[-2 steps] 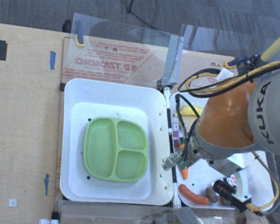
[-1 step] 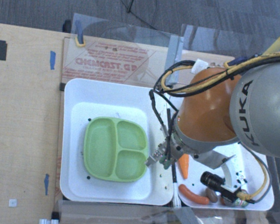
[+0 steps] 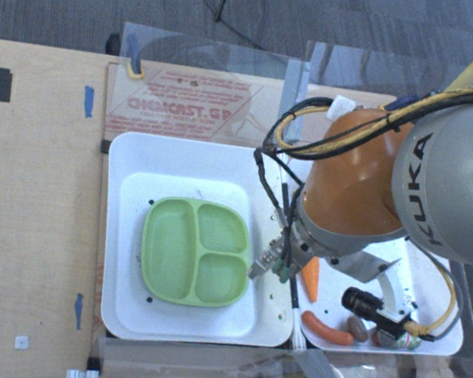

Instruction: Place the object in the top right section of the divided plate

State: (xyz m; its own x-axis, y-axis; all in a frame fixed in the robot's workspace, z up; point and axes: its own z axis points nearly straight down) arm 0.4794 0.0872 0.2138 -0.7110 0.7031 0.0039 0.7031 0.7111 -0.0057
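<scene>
The tool (image 3: 268, 263) is seen low over the divide between the two white bins, just beside the right edge of the green divided plate (image 3: 196, 252), which lies in the left bin (image 3: 122, 213). Whether the tool is spread or closed, and whether anything is gripped, cannot be told. An orange carrot (image 3: 311, 279) lies in the right bin (image 3: 449, 338), just right of the tool. A red sausage (image 3: 327, 328) is seen nearer the front wall.
</scene>
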